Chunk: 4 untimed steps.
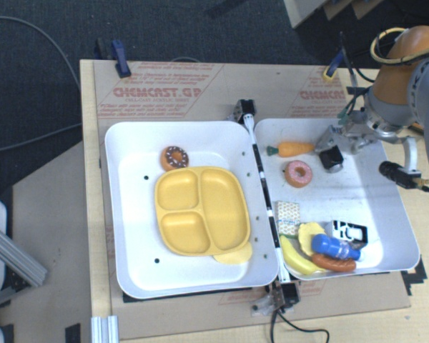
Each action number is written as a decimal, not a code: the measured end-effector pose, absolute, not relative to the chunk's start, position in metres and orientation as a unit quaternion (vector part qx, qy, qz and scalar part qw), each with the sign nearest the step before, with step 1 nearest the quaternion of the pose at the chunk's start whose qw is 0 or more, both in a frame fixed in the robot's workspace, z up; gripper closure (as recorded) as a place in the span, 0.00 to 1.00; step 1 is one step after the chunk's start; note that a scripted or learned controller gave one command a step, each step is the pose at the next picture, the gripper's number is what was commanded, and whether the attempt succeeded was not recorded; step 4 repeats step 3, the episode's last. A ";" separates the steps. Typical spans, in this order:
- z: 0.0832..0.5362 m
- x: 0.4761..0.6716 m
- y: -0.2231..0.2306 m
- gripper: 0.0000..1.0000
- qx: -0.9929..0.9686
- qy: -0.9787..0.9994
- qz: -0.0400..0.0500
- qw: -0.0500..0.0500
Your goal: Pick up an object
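We see the gripper [332,156] low in the far part of the right bin [386,213], just right of the carrot [295,148] and near the pink donut [298,173]; how its jaws stand, and whether they hold anything, we cannot tell.

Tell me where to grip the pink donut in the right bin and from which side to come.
Grip the pink donut across its outer rim, coming straight down from above. It lies flat with open bin floor around it, so both fingers should fit outside the ring. The carrot lies close on its far side, so close across the left-right width rather than toward the carrot.
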<state>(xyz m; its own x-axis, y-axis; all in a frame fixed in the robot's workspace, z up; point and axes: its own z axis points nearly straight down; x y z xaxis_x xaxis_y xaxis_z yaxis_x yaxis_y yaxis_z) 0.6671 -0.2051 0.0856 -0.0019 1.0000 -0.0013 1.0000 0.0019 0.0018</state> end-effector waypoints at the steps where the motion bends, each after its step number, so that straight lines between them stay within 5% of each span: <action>1: 0.096 0.668 -0.205 1.00 0.706 0.708 0.000 0.003; 2: 0.120 0.667 -0.148 1.00 0.707 0.708 0.000 0.000; 3: 0.185 0.625 -0.088 1.00 0.707 0.708 0.000 0.000; 4: 0.185 0.625 -0.088 1.00 0.707 0.708 0.000 0.000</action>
